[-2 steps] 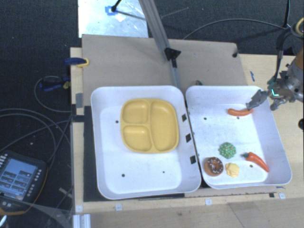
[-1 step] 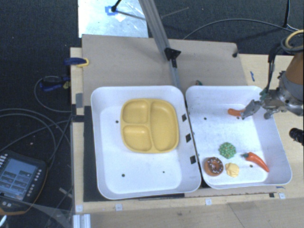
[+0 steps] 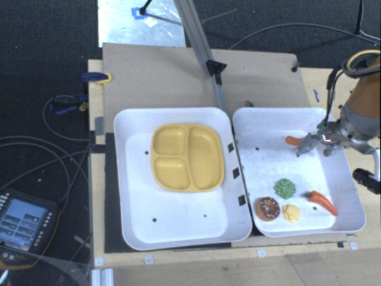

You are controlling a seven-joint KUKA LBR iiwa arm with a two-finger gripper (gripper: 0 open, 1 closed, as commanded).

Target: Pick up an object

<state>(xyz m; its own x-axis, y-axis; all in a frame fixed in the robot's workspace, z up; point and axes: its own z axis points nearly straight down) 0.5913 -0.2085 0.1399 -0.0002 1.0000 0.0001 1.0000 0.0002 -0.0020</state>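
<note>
In the right bin [image 3: 262, 130], my gripper [image 3: 316, 148] hovers over the far right part, open, with bare white floor between its fingers. A small orange piece [image 3: 292, 140] lies just left of the left fingertip [image 3: 302, 149], outside the gap. Toward the near side of the bin lie a green broccoli-like piece [image 3: 284, 187], a brown donut [image 3: 268, 208], a small yellow piece [image 3: 291, 213] and an orange carrot [image 3: 322, 201].
The left bin [image 3: 134, 219] holds a yellow divided plate [image 3: 187, 158]. A grey pole [image 3: 196, 31] slants across the far side of the bench. Cables and a handheld screen [image 3: 21, 219] lie on the floor to the left.
</note>
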